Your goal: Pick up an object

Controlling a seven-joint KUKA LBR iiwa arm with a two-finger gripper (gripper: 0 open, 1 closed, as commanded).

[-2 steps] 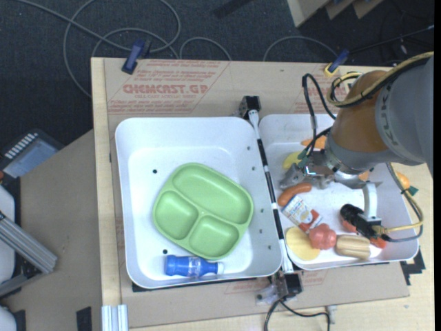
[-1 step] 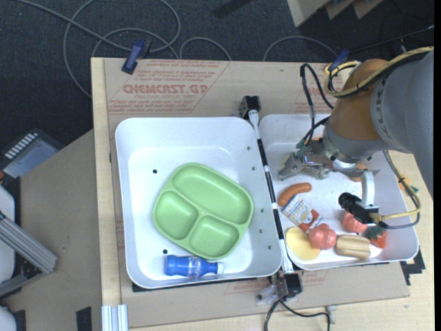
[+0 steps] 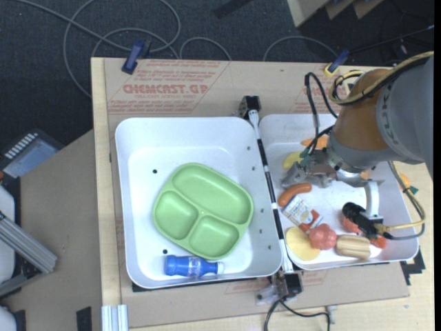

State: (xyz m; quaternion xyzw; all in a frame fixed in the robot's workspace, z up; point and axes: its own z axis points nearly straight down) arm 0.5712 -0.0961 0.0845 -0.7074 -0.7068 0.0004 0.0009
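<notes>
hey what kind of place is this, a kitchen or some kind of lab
Most likely a robotics lab bench, not a kitchen: a robot arm reaches over two white bins holding toy food and a green divided plate, with cables trailing over the floor.

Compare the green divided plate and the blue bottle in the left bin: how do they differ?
The green divided plate is far larger than the blue bottle. The plate is pale green, flat and open, with three compartments; the bottle is blue with a white band, a closed rounded shape lying on its side. The plate sits mid-bin; the bottle lies by the near wall. Both rest in the left bin, apart from each other.
</notes>
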